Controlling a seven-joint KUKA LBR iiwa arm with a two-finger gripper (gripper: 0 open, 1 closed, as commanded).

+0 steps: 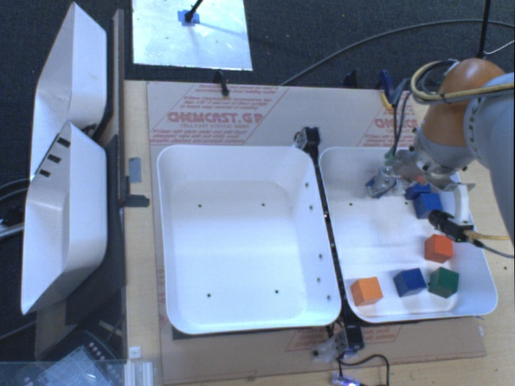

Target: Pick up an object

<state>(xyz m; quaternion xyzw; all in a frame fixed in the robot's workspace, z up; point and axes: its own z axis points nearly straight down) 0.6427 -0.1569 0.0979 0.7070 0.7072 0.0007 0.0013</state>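
Observation:
My gripper [380,185] hangs low over the far part of the right bin [378,240], below the grey wrist with its orange band. A blue block [424,200] lies just to its right, partly under the wrist. Closer to the front sit a red-orange block [438,248], a green block [443,282], another blue block [409,281] and an orange block [366,290]. These four lie apart from the gripper, along the bin's front right.
The left bin [173,215] stands beside the right one, with a black divider clip [309,137] at the far end of their shared wall. Two tilted white bins [68,175] lean at the far left. Cables run behind the arm.

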